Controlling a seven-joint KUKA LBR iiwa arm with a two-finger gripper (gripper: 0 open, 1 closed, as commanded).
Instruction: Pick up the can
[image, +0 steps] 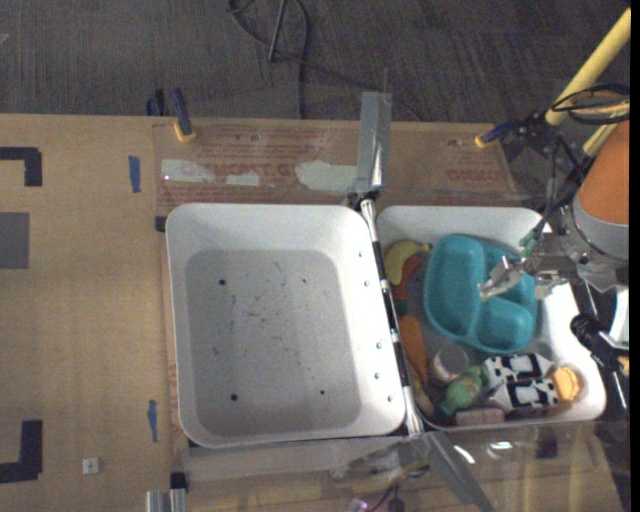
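The small grey metal can (449, 360) is seen upright in the right white bin (590, 395), below the teal divided tray (462, 290). The pincer (508, 277) is poised over that tray, up-right of the can, apart from it; finger state cannot be told.

The grey arm (600, 215) comes in from the right, its orange band high at the edge, wrist bent leftward. Its gripper (503, 278) hangs low, metal fingers pointing left.
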